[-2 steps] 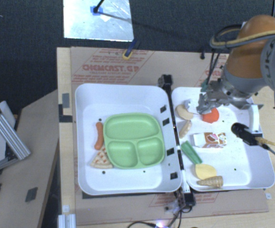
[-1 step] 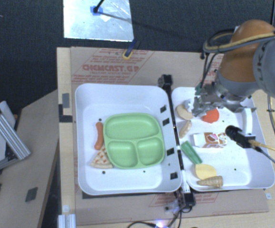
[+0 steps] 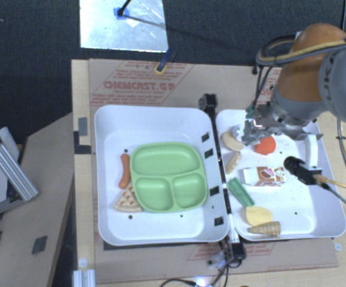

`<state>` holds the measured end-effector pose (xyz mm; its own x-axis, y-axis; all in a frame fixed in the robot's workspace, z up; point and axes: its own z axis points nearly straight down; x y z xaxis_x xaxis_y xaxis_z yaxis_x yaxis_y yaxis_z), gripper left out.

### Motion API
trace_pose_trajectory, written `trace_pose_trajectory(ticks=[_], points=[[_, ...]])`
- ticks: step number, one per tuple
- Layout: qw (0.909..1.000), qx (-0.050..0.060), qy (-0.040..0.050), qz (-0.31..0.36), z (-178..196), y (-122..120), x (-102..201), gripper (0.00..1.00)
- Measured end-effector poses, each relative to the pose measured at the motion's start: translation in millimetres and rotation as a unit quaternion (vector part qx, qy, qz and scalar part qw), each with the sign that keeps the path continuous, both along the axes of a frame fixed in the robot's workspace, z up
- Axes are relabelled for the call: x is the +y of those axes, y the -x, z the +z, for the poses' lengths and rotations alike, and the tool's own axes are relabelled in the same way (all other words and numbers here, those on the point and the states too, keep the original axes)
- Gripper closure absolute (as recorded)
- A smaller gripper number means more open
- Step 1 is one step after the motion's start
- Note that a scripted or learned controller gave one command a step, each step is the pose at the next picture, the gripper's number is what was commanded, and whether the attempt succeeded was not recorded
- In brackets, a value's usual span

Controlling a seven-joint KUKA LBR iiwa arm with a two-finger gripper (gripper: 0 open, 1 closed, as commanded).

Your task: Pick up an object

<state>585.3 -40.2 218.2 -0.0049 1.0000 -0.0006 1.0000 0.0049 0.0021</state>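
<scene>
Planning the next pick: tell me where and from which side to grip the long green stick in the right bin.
Grip the long green stick at its middle, coming straight down from above, fingers closing across its narrow width. It lies flat and slanted on the right white bin, long sides mostly free; the yellow round piece crowds its lower end, so mid-length is probably safest.

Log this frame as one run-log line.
arm: over right white bin | end effector: low by round red toy and tan bread piece | grasp: none seen | left bin: green divided plate
</scene>
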Motion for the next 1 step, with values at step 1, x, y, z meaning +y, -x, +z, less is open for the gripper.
trace_pose_trajectory(ticks=[1], points=[[1.0,0.0,-0.0003,-0.002,14.3,10.2,-5.1,1.0]])
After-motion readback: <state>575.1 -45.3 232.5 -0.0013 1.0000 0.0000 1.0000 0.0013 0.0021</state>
